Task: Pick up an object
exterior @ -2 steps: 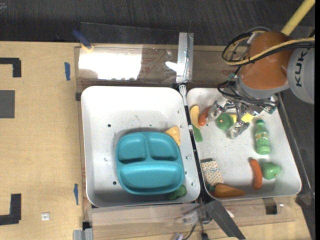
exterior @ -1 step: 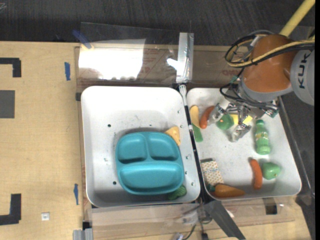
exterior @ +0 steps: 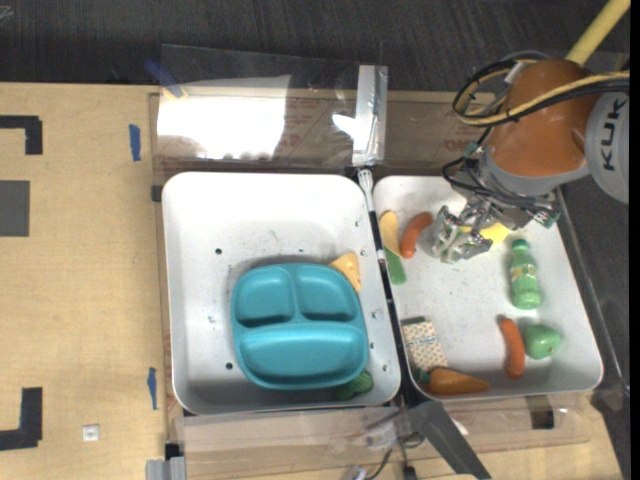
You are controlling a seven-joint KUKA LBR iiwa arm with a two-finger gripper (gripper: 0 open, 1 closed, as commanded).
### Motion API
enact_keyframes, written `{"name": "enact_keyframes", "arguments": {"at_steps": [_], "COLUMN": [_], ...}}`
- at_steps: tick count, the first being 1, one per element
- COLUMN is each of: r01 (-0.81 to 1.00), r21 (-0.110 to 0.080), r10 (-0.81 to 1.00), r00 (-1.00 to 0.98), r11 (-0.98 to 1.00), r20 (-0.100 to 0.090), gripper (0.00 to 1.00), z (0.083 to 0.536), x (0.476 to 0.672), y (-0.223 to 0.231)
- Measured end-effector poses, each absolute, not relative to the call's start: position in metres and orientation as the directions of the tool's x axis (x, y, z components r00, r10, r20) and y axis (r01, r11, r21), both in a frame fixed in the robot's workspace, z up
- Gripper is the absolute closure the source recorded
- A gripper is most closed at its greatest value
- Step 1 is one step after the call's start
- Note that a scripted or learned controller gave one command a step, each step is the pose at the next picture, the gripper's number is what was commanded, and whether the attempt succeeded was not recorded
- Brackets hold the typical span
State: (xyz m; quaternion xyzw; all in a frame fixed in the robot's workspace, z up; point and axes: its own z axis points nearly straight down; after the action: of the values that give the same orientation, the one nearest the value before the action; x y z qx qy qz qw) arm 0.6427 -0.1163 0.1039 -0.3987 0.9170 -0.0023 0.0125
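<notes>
My gripper point(exterior: 460, 238) hangs over the upper middle of the right bin point(exterior: 580, 308), open, with nothing visible between its fingers. Just left of it lies an orange-red sausage-shaped piece point(exterior: 412, 234), with a pale yellow piece point(exterior: 388, 228) beside that. A yellow item point(exterior: 497, 234) peeks out from under the gripper's right side. A green bottle-like toy point(exterior: 521, 273) lies to the lower right of the gripper.
The right bin also holds a red carrot-like piece point(exterior: 512, 346), a green lump point(exterior: 541, 341), an orange carrot point(exterior: 455, 379), a patterned packet point(exterior: 422, 343) and a green piece point(exterior: 395, 268). The left bin point(exterior: 190, 268) holds a teal divided tray point(exterior: 298, 326) and a yellow wedge point(exterior: 347, 267).
</notes>
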Motion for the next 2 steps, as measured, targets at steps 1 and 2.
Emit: {"name": "enact_keyframes", "arguments": {"at_steps": [1, 2], "r01": [-0.650, -0.667], "r21": [-0.014, -0.010], "r10": [-0.650, -0.667], "r00": [-0.760, -0.745], "r11": [0.760, 0.745], "r20": [-0.018, -0.014], "gripper": [1.00, 1.00], "z": [0.225, 0.284], "x": [0.668, 0.662], "y": [-0.070, -0.053]}}
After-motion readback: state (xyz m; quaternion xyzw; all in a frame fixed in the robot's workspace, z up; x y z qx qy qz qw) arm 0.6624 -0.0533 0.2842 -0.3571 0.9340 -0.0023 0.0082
